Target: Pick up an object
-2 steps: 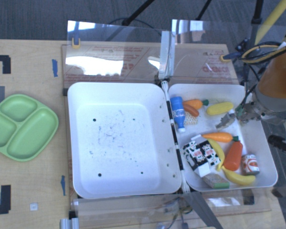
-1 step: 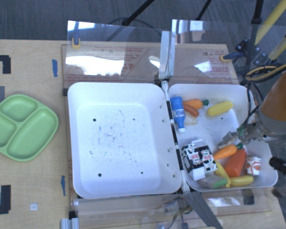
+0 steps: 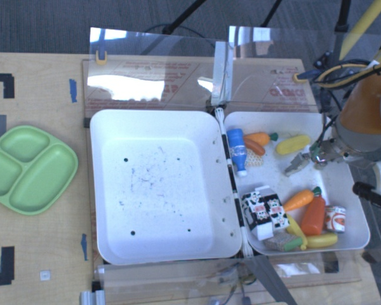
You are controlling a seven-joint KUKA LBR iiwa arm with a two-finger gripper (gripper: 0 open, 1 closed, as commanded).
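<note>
So, looking down from the fixed overhead camera, the wooden tabletop (image 3: 38, 81) carries two shallow white bins side by side. The left bin (image 3: 108, 132) has just some faint blue scribble marks on its floor. The right bin (image 3: 362, 227) is where all the stuff is.

The arm comes in from the right, and its pincer (image 3: 300, 162) hangs over the upper middle of the right bin with its fingers spread apart, nothing between them. It sits just below a yellow banana-ish toy (image 3: 292, 145) and looks clear of it, though I can't say for sure if a fingertip touches the bin floor.

Other things in that bin: a blue bottle (image 3: 237, 150) lying along the left wall, a small carrot (image 3: 258, 140) right beside it, and a black-and-white patterned box (image 3: 263, 210) lower down. To the right of the box there's a second carrot (image 3: 300, 199) leaning against a red bottle (image 3: 313, 216), then a little red-and-white can (image 3: 335, 219) at the far right. A yellow piece (image 3: 322, 240) lies along the bottom edge.

Off to the far left of the tabletop, well apart from the bins, sits a green divided plate (image 3: 30, 169).
</note>
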